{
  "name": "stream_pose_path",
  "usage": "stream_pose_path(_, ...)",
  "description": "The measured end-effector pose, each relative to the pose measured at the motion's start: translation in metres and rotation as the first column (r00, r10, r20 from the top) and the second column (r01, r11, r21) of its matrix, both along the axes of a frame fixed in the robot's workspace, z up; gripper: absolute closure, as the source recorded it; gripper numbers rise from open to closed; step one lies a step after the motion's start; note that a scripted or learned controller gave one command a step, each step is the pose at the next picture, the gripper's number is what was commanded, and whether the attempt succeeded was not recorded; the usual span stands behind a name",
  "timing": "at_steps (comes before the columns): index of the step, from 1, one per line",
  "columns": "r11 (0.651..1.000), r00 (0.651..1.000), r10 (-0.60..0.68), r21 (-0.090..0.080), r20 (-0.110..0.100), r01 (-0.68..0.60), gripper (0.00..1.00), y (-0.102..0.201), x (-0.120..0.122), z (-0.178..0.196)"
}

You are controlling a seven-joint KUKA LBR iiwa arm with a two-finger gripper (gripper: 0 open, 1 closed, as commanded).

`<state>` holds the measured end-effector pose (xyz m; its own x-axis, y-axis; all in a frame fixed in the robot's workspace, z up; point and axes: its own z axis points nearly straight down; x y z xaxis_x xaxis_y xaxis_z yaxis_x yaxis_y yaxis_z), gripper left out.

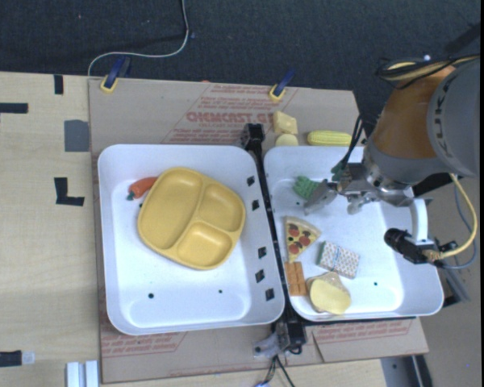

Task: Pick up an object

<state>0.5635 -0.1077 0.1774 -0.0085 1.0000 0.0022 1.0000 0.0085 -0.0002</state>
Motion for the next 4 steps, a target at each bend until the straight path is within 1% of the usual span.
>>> stream_pose_path(1, 1.000, 1.000, -0.004, -0.004, 0.003, 0.004, 0.00, 0.011, 0.070, -0.098)
stream_pose_path(2, 1.000, 1.000, -0.006, -0.002, 0.001, 0.006, 0.00, 0.005, 0.092, -0.093)
stream_pose_path(3, 1.000, 1.000, -0.007, -0.002, 0.001, 0.007, 0.00, -0.011, 0.105, -0.093)
stream_pose_path(4, 1.000, 1.000, -0.008, -0.004, -0.001, 0.008, 0.00, -0.001, 0.085, -0.093)
